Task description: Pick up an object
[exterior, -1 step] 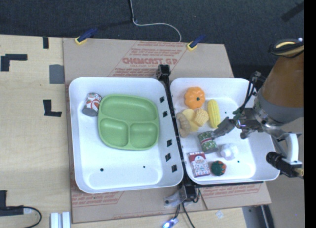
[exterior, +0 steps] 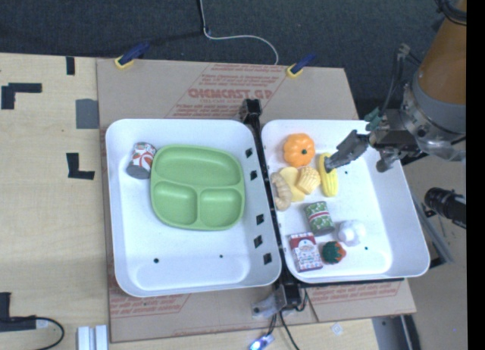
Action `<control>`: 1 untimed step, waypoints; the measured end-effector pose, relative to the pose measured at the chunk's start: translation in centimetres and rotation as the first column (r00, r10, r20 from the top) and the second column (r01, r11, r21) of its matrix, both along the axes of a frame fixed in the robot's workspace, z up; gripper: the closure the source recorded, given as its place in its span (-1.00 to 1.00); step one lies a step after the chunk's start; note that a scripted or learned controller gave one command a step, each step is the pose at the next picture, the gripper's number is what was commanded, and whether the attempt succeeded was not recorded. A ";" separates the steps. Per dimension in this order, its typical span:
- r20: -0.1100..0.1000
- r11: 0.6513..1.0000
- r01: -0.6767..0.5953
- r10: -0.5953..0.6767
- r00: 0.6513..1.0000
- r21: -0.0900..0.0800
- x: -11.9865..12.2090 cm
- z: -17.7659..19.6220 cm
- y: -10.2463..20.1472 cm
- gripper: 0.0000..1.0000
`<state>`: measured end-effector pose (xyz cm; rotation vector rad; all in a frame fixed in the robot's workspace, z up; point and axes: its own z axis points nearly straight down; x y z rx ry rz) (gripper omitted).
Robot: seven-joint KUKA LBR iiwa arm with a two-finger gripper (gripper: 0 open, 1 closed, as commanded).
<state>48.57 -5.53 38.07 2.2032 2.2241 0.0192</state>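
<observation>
The right bin [exterior: 394, 212] holds several small items. There is an orange ball-like fruit [exterior: 298, 148], a yellow corn cob [exterior: 330, 179], a yellow ridged piece [exterior: 307, 181] and a beige piece [exterior: 281, 190]. Nearer the front lie a green can [exterior: 319, 217], a red carton [exterior: 305, 252], a red-and-green toy [exterior: 332, 251] and a white object [exterior: 351, 230]. My gripper [exterior: 364, 156] hovers over the bin's back right part, just right of the corn. It is open, its dark fingers spread, with nothing between them.
The left bin [exterior: 121, 212] holds a green divided plate [exterior: 198, 188] and a small red-and-grey can [exterior: 141, 160] at its left side. A black divider [exterior: 261, 189] runs between the bins. A white cable [exterior: 227, 36] lies behind them.
</observation>
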 end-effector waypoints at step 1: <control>0.003 1.000 -0.001 0.001 1.000 0.002 -0.1 15.4 7.1 -1.00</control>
